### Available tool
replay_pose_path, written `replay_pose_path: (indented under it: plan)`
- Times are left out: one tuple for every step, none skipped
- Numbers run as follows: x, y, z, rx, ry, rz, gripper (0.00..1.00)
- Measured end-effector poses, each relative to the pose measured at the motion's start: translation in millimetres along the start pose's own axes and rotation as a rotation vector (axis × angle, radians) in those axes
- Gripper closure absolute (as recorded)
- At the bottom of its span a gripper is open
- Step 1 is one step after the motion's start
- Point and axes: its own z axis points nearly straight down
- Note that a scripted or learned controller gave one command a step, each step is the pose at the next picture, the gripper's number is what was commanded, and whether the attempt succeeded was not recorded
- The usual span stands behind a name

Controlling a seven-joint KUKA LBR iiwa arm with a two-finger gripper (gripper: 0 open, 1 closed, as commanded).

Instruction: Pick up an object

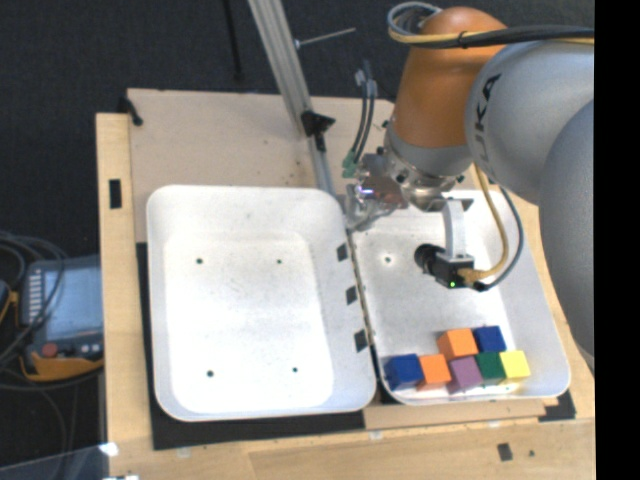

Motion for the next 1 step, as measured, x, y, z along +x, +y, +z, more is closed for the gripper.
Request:
replay_pose_path:
  plan:
    - [49.7,-5.8,-4.0,-0.002,0.0,-0.001,1.0]
